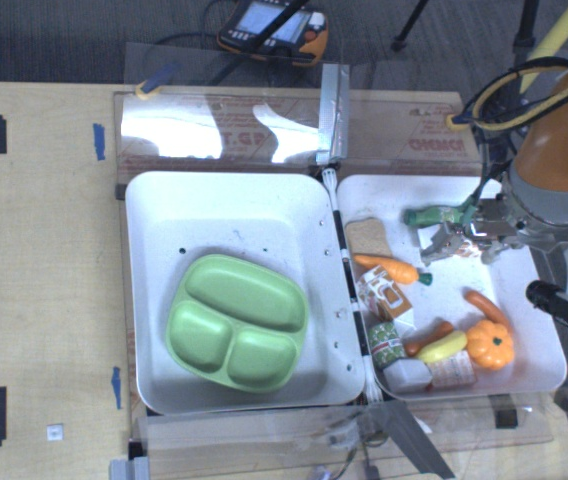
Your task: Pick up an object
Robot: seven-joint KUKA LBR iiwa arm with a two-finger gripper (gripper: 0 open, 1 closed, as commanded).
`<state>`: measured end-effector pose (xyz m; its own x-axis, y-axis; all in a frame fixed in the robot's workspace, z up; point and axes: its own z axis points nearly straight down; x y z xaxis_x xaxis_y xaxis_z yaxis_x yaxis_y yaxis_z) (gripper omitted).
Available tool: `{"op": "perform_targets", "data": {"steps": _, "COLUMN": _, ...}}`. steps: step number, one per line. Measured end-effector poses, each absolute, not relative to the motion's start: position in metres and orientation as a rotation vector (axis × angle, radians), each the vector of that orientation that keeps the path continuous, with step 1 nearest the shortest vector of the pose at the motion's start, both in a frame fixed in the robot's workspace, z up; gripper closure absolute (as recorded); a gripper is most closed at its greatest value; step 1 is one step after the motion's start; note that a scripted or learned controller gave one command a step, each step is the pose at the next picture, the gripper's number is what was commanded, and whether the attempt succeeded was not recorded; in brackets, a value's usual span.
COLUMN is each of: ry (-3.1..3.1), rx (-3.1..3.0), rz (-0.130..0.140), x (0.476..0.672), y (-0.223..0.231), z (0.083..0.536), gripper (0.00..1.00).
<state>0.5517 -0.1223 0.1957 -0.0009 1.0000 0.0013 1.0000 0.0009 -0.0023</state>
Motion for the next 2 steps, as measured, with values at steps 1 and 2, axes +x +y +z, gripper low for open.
{"op": "perform_targets", "data": {"steps": 1, "ry": -2.242, "rx": -2.205, "rz": -0.002, "x": 0.57, "y": -0.098, "z": 0.106, "gripper": 0.0}}
{"op": "perform_targets", "data": {"steps": 2, "ry": -2.336, "rx": -2.105, "rz": -0.003, "x": 0.579, "y": -0.103, "z": 0.087, "gripper": 0.0}}
